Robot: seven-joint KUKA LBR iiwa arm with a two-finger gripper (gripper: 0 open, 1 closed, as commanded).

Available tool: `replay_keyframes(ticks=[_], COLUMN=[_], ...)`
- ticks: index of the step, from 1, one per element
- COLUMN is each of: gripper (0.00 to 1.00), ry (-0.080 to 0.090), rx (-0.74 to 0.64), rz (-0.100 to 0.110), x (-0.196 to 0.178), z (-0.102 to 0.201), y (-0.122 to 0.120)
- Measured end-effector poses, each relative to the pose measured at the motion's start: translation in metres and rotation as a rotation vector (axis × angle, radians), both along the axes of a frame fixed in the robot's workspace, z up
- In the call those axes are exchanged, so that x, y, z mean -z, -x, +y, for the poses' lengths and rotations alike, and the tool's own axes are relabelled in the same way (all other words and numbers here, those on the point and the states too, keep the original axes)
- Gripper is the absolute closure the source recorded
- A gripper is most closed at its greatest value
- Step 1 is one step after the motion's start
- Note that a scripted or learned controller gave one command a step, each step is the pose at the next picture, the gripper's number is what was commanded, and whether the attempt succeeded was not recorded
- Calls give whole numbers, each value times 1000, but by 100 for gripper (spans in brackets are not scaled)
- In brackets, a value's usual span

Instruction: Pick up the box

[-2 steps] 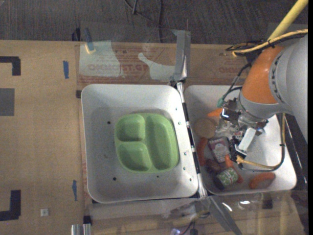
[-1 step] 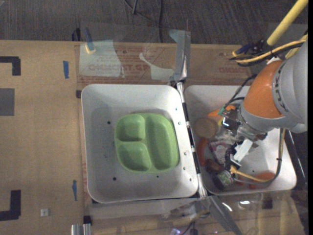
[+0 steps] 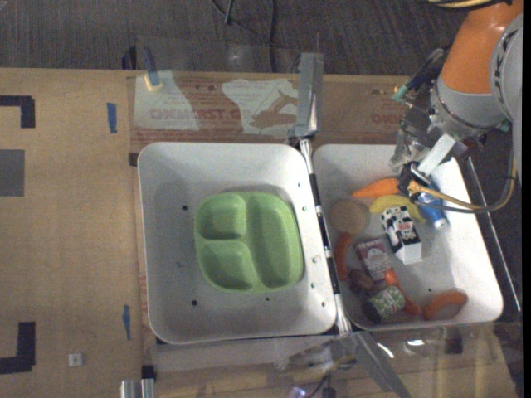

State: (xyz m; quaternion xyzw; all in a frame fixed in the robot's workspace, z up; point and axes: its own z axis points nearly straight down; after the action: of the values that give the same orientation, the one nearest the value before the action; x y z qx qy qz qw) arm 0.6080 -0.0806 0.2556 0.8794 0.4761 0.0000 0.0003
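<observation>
Along the bottom edge, nearest the viewer, a clear plastic flap (image 3: 390,371) with a glossy sheen juts out below the 2 bins. Just above it, in the front of the right bin (image 3: 485,255), lie a small green-labelled can (image 3: 386,303) and a smooth orange carrot-shaped toy (image 3: 445,304). A pink packet (image 3: 373,258) with printing too small to read sits behind the can, and a long orange piece (image 3: 343,257) runs beside it along the bin's left wall.

The box (image 3: 401,233), a small white carton with black blotches like a cow's hide, lies tilted in the middle of the right bin; any lettering on it is too blurred to read. Behind it sit a yellow banana-like shape (image 3: 392,205), a round tan ball (image 3: 350,215), another orange piece (image 3: 377,188) and a blue item (image 3: 431,210).

The gripper (image 3: 412,175) hangs over the bin's back right part, above and behind the box, apart from it; how its fingers stand I cannot tell, and nothing is seen in its hold.

The left bin (image 3: 162,247) holds a matte green plate (image 3: 248,241) with 3 compartments and rounded corners. On the brown cardboard panel (image 3: 207,106) behind, faded reddish letters show but cannot be read reliably.
</observation>
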Motion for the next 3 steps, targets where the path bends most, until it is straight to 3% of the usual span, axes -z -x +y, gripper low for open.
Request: replay_keyframes(ticks=[1,2,3], gripper=[100,100,100], ry=[1,0,1], rx=[-245,-341,-42], rz=[-1,1,0], x=[-180,-27,-178], z=[-2,20,31], y=[-23,-15,-19])
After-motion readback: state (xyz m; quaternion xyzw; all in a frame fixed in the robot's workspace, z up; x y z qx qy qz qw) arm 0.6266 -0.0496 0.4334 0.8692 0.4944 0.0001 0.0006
